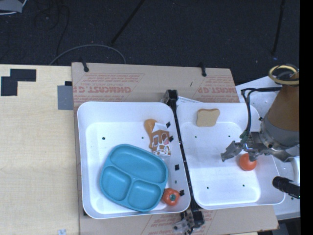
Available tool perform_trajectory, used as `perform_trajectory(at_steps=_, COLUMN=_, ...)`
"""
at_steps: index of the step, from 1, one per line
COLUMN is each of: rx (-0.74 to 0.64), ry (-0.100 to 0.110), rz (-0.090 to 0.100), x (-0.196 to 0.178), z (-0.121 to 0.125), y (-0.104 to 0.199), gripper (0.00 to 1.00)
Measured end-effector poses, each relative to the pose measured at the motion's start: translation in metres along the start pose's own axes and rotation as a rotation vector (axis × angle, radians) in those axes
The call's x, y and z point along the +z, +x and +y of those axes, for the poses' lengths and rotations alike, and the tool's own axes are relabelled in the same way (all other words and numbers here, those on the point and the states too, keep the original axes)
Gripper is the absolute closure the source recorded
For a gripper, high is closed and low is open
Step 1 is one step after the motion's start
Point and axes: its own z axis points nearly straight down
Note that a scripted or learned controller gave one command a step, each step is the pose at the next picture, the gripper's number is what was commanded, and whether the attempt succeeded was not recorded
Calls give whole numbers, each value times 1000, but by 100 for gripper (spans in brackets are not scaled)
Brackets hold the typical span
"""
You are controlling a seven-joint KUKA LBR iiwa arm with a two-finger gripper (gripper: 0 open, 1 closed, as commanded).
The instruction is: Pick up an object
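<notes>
**Tool over a tomato in the right bin**

Two white bins side by side on the surface: left bin point(90, 131), right bin point(215, 195). Two tomatoes counted. One tomato point(248, 163) in the right bin, directly under the tool point(240, 152), touching or just below the finger ends; round, so no long axis and no pointing direction to read. Second tomato point(170, 197) well away from the tool, in the near corner of the left bin, green stem end facing up.

Tool's grey fingers spread to either side above the tomato, apparently released; tomato not seen clamped between them. Orange band of the arm point(287, 106) rising behind the tool.

One slice of bread point(208, 117) in the right bin, beyond the tool toward the far wall. One blue divided plate point(134, 177) with three compartments in the left bin, far from the tool. One small printed packet point(161, 143) and one orange-brown piece point(150, 126) just beyond the plate, near the divider between the bins.
</notes>
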Motion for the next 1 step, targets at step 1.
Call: perform_trajectory(at_steps=1, rx=-3, ry=-12, rz=-2, x=-7, z=3, y=0, gripper=0)
